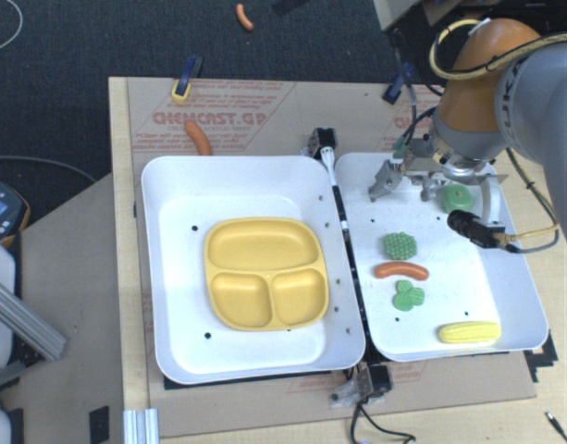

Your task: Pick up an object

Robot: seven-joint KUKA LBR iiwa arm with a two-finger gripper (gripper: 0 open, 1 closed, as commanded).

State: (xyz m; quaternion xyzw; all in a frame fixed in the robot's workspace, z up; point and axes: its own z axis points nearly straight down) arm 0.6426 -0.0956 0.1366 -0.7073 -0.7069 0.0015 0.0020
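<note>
Landmark = yellow divided plate [265, 273], sitting in the left white bin [172, 248], three compartments, nothing in them.

Right of the plate, across the bin divider, is the right white bin [514, 285] w/ the pickable items:
- green bumpy veg, looks like toy broccoli [400, 245], right of the plate's upper edge.
- orange-red toy hot dog [400, 270], just below the broccoli, lying roughly level w/ the plate's middle.
- small green leafy piece [408, 296], just under the hot dog, nearly touching it.
- yellow toy corn cob [468, 333], further right and lower, near the bin's front rim.
- round green item [455, 196], far right of the plate and above its top edge, partly hidden under the arm; can't tell what it is.

Gripper [431, 181] hangs over the right bin's back part, up and right of the plate, close by the round green item. Claw state: can't tell from this angle, wrist hardware blocks it. No item seen held in it.

Off the bins: another orange sausage [199, 138] on the cardboard above the plate, beyond the left bin's rim; a second small one [244, 16] on the dark floor well above that.
</note>
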